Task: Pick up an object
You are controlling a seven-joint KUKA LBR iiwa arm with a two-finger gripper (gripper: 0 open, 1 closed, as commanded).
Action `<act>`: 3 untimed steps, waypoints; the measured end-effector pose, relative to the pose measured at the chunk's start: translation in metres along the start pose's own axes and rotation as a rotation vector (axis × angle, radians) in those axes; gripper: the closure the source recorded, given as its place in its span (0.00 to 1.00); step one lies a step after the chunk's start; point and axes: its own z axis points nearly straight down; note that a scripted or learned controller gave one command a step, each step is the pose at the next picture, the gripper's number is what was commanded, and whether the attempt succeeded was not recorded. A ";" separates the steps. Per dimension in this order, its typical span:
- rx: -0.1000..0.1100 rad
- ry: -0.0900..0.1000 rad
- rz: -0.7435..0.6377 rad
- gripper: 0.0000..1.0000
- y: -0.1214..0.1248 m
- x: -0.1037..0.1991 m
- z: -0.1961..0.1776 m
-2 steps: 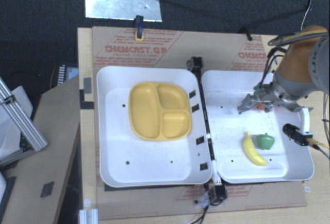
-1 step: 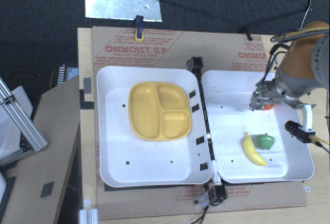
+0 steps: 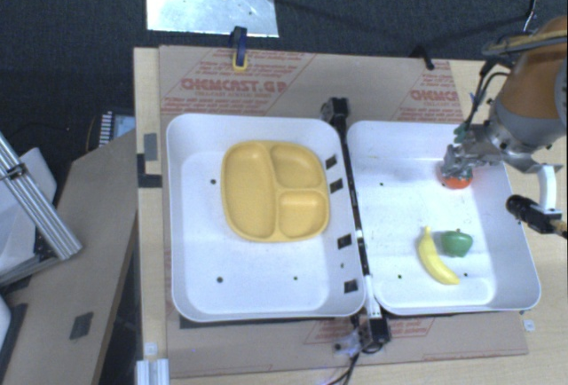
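Note:
In the right bin (image 3: 390, 223), a small red-orange object (image 3: 458, 181) lies near the back right. My gripper (image 3: 457, 166) stands straight over it, its tip touching or almost touching the object's top. A yellow banana (image 3: 436, 258) lies toward the front of the same bin, with a green pepper-like object (image 3: 457, 242) just to its right. The arm, with its orange band, comes in from the right edge above the bin.
The left bin (image 3: 191, 277) holds a yellow divided plate (image 3: 274, 191) with three compartments. A black divider with clips (image 3: 349, 197) runs between the bins. Cardboard lies under both bins, and a metal frame stands at the far left.

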 end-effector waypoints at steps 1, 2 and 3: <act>-0.003 -0.001 -0.004 1.00 0.005 0.005 -0.064; 0.003 0.001 -0.004 1.00 0.006 0.004 -0.069; 0.006 0.004 -0.008 1.00 -0.015 0.057 -0.064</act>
